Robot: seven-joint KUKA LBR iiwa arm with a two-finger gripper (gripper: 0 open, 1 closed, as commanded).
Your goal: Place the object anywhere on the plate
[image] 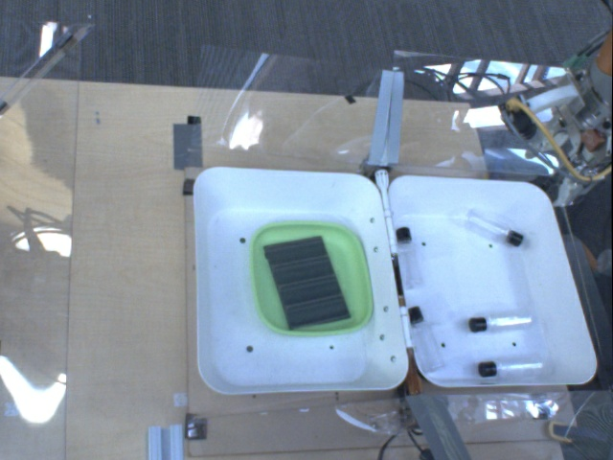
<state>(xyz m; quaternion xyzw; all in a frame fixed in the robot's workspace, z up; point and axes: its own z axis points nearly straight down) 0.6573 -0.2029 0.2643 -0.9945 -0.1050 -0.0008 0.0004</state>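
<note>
from my feed the far side is dark grey ribbed carpet (239, 17), running the full width above the bench. the bench (105, 257) is pale wood, and clear panels (38, 238) over it catch bright white glare at the left edge and lower left. a grey metal post (387, 118) stands at the bench's back, near the middle.

Glossy green plastic plate (356, 257) bears a matt, ribbed dark slab (306, 283).
</note>
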